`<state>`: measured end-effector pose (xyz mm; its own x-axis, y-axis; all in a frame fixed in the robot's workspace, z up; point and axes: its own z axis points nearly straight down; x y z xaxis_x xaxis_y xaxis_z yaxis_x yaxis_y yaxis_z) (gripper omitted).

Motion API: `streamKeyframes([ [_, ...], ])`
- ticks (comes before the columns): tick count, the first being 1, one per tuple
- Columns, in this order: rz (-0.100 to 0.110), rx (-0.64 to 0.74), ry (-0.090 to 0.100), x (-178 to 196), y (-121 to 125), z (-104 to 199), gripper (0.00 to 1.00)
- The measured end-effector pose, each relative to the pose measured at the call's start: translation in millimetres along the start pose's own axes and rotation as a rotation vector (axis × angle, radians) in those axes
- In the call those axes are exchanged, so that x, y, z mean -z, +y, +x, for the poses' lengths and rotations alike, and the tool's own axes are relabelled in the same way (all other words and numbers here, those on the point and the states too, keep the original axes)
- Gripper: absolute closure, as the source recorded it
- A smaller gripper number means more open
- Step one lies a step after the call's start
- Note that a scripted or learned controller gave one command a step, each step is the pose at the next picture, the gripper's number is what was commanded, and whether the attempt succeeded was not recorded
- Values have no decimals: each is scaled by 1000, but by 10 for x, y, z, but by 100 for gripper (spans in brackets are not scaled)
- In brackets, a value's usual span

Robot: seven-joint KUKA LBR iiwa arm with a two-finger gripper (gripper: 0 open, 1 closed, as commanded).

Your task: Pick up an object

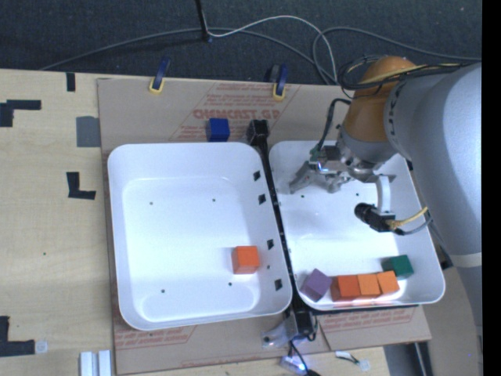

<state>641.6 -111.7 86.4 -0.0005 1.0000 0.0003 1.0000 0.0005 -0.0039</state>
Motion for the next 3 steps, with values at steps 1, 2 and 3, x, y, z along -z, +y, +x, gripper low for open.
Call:
streamKeyframes([
  [1, -4, 1, -1, 126, 11, 1, 100],
  [2, -9, 0, -1, 757, 9, 2, 100],
  [3, -8, 0, -1, 1273, 15, 3, 100],
])
